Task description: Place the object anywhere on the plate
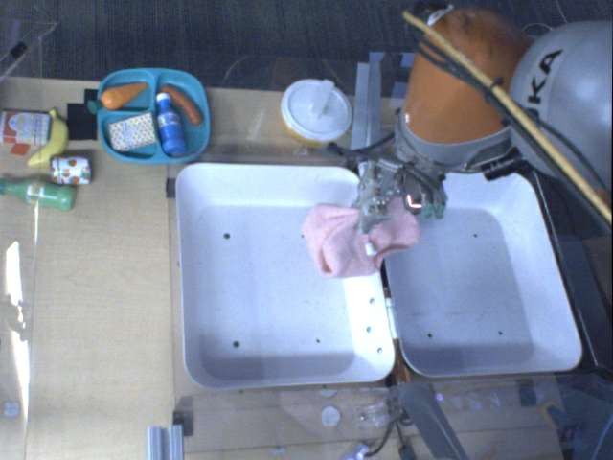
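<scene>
A crumpled pink cloth hangs over the right edge of the left bin, reaching across the seam toward the right bin. My gripper comes down from the orange-banded wrist and is shut on the cloth's upper right part, with the fabric bunched around the fingers. The blue divided plate sits on the bench at the far left, beyond the left bin's back corner. It carries a toy carrot, a sausage, a blue bottle and a cracker.
A white lidded cup stands behind the bins, near the arm. A banana, a small can, a green bottle and a box lie left of the plate.
</scene>
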You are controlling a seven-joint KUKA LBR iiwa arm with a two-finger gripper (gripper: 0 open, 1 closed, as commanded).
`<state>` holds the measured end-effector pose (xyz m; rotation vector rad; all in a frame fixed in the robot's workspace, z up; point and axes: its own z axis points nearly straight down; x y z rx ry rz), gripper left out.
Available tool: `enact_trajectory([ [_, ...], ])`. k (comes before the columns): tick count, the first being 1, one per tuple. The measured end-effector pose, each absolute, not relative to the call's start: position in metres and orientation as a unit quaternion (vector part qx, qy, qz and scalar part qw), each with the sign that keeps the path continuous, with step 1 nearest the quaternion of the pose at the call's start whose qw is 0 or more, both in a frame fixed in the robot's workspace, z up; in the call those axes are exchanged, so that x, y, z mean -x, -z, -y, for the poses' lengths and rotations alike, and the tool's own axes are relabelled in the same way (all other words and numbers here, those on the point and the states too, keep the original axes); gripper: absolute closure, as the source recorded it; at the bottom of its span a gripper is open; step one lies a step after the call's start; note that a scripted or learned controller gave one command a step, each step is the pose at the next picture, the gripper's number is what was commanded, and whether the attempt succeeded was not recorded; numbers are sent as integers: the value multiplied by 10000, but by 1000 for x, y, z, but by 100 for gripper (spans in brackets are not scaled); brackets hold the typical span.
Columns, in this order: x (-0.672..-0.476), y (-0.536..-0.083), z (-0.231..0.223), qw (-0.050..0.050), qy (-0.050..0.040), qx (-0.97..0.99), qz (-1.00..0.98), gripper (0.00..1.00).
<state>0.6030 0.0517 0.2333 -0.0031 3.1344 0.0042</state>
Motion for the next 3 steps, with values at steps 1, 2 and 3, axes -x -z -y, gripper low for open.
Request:
enact_trajectory([
  [1, -620, -226, -97, 34, -15, 23, -10000, 100],
  [2, -626, -227, -150, 39, -17, 16, -10000, 100],
  [3, -626, -227, -150, 42, -18, 16, -10000, 0],
])
